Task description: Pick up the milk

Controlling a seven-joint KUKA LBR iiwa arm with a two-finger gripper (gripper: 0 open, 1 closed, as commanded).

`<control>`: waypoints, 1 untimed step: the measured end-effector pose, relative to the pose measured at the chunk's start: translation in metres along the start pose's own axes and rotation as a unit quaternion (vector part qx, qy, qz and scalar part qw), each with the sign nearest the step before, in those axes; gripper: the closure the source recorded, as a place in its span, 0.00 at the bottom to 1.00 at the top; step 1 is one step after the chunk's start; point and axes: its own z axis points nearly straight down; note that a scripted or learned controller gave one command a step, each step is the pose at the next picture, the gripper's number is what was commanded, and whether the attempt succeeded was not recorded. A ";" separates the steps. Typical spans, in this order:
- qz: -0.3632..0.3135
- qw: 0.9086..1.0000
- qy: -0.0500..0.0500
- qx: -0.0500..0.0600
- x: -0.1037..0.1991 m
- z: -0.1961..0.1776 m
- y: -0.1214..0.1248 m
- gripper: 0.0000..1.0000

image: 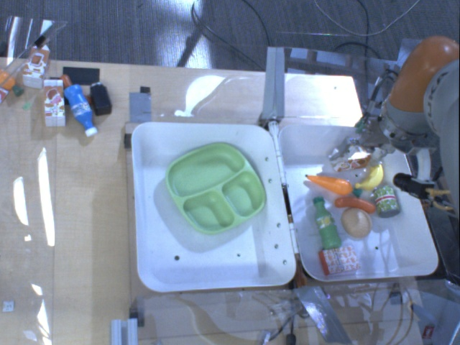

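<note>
the milk carton (339, 260) lies flat at the front of the right bin (424, 261), just past the green bottle (325, 223). the claw (357, 152) hangs over the back clutter, well away from it, grip state impossible to tell.

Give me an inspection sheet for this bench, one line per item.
Surface: wooden bench with two white bins side by side.
Job's things: red-and-white milk carton lying in the right bin, near its front edge.
Clutter: carrot, green bottle, sausage, banana, small jar, round bun; green divided plate in the left bin.
End effector: over the right bin's back, finger state unclear.
Cables: black loops on the floor behind.
Surroundings: cartons and a blue bottle at the bench's far left.
</note>
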 end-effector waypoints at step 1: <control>-0.004 1.000 -0.002 -0.003 0.002 -0.012 0.002 1.00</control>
